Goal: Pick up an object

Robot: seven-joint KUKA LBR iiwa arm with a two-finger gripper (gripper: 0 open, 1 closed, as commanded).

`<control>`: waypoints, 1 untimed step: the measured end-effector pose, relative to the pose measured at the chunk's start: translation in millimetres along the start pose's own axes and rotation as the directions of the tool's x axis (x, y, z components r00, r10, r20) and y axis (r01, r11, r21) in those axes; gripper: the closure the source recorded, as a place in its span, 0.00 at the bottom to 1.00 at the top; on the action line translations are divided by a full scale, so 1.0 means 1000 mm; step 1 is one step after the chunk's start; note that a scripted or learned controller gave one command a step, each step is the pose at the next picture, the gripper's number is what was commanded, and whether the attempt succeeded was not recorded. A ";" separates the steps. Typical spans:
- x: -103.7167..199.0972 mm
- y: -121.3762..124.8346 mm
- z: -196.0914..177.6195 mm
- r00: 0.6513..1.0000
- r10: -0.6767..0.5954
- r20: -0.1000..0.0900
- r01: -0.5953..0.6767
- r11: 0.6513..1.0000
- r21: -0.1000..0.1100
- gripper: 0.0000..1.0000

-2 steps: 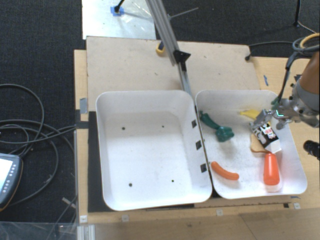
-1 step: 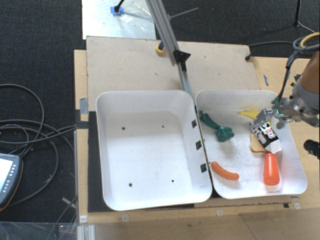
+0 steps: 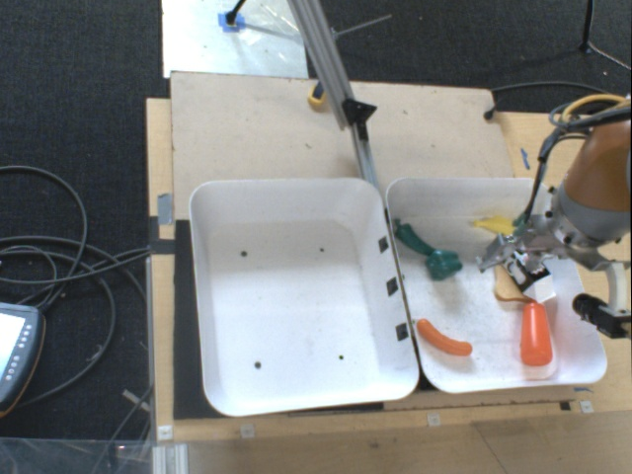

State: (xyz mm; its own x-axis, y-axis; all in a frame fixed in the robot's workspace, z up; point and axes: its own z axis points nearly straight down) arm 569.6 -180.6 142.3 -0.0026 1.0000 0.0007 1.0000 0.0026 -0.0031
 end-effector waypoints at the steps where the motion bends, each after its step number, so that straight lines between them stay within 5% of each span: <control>1: -0.002 0.007 0.016 1.000 0.000 0.009 0.001 1.000 -0.027 0.00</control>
State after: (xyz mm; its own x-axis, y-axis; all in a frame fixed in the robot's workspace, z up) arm 576.4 -182.8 126.2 -0.0031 1.0000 -0.0083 0.9997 0.0033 0.0234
